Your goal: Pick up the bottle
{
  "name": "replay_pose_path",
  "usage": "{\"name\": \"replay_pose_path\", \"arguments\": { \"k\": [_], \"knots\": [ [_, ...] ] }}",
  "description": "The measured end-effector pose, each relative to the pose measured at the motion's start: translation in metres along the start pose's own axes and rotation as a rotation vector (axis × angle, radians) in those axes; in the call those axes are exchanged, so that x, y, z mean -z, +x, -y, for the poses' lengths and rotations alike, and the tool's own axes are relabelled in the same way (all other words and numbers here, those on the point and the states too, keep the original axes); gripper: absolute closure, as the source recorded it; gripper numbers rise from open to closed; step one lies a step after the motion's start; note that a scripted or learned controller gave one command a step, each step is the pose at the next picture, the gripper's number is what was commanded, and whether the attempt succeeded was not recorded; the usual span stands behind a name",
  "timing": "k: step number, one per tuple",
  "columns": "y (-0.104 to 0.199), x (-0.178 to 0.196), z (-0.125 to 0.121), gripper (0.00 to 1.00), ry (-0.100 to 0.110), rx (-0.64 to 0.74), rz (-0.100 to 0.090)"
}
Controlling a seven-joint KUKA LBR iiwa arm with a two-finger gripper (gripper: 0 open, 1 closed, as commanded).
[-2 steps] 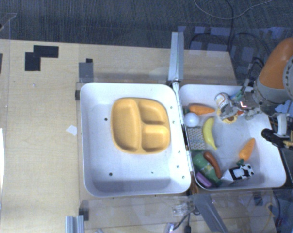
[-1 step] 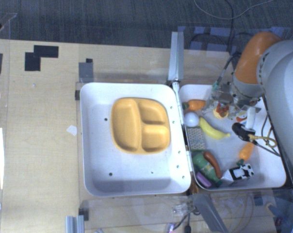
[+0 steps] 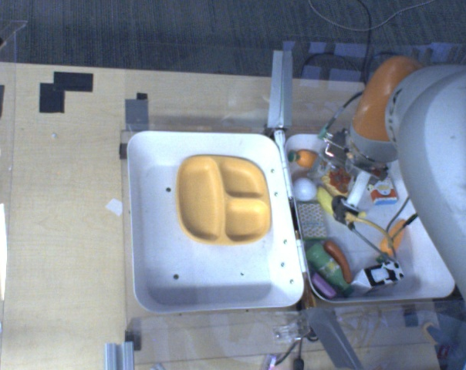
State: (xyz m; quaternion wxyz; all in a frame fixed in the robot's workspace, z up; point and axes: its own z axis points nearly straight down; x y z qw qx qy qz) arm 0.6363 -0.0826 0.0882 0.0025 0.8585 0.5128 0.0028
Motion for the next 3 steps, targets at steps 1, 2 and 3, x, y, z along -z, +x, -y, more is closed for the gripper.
{"name": "replay_pose_path", "arguments": {
  "k": [1, 2, 3],
  "knots": [
    [-0.073, 0.003, 0.041, 0.0, 0.004, -0.325, 0.001],
    [-0.059, 0.002, 0.06, 0.0, -0.006, -0.256, -0.003],
    [-0.005, 0.098, 0.141, 0.0, 0.005, -0.107, -0.001]
  ]
}}
